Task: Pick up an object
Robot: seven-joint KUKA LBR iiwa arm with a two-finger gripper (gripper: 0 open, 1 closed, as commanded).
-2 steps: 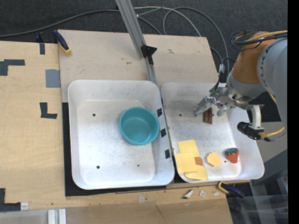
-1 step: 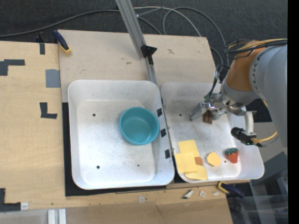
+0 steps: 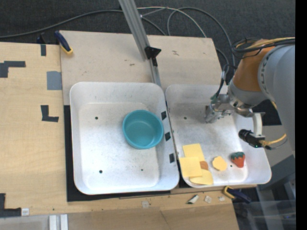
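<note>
Gripper (image 3: pixel 214 113) low over right bin (image 3: pixel 192 99), finger state too blurred to tell.

Teal bowl (image 3: pixel 142 129), yellow cheese slices (image 3: pixel 194 164)

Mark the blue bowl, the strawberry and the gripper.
blue bowl (image 3: pixel 142 129), camera view, inner floor.
strawberry (image 3: pixel 238 160), camera view, red body.
gripper (image 3: pixel 213 115), camera view, between its fingertips.

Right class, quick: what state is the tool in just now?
Tool: low over the right bin, nothing seen held; open or closed cannot be told.
</note>
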